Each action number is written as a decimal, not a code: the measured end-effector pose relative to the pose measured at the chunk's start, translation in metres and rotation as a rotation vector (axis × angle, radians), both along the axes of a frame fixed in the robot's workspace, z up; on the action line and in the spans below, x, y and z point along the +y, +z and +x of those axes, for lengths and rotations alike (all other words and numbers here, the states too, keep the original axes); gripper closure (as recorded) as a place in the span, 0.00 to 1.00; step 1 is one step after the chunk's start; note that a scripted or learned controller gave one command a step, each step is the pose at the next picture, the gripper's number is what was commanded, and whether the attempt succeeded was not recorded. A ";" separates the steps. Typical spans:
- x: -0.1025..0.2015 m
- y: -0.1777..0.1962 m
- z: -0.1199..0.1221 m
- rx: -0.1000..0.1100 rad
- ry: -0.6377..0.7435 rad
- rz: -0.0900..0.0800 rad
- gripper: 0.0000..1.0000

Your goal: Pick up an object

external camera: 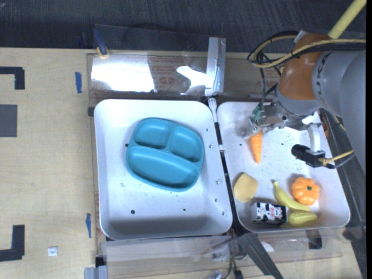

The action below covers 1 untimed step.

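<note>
In the right bin (334,214) lies an orange carrot (256,147), its tip pointing toward the front. My gripper (259,124) hangs right over the carrot's thick end at the bin's back left. Further forward are a pale yellow slice (245,186), a yellow banana (285,196), a small orange pumpkin (306,190), a black-and-white carton (269,213) and a yellow-green fruit (302,217). The arm covers the bin's back right corner.
The left bin (110,208) holds a blue divided plate (164,152) near its middle. A metal divider (216,68) and a shiny panel stand behind the bins. The wooden bench stretches to the left.
</note>
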State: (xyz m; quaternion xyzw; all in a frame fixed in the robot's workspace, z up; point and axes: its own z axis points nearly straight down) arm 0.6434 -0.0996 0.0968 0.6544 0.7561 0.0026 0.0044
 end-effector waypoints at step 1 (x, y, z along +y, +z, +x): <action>0.035 0.090 -0.024 0.002 0.113 0.000 1.00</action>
